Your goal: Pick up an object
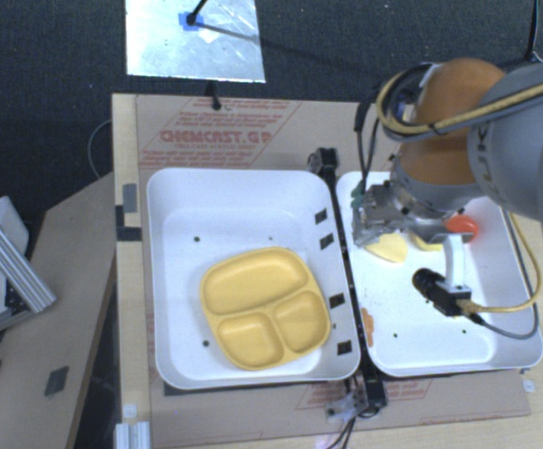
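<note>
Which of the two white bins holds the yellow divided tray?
The left bin, away from the arm. The yellow three-compartment tray lies on its floor; the right bin sits under the gripper.

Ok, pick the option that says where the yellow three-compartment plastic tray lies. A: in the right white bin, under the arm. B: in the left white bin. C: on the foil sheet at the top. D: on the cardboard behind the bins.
B: the yellow three-compartment plastic tray lies flat on the floor of the left white bin, apart from the arm, which works over the right white bin.
</note>
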### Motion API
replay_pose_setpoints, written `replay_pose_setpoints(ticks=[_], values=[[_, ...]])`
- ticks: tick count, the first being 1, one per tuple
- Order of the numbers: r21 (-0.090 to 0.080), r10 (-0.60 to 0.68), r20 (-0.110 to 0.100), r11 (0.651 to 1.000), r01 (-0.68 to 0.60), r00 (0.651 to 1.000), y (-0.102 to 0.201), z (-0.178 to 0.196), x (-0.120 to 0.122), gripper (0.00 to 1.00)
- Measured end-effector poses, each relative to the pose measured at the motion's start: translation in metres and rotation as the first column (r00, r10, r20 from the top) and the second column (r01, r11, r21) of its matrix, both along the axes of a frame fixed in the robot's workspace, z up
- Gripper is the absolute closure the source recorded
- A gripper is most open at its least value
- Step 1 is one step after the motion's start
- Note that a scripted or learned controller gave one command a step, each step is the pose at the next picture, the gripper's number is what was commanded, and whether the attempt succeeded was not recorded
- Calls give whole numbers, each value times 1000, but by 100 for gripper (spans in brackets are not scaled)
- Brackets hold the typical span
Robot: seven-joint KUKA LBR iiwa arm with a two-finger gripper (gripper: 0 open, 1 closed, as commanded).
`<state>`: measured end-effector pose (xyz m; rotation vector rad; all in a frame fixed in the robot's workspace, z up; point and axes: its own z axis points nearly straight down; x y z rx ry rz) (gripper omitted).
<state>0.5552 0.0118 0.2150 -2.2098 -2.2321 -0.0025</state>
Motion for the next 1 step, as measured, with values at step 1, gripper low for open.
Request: replay_pose_setpoints(ticks=[1], values=[[1, 1, 3, 1000, -1, 1000, 50, 13, 15, 100]])
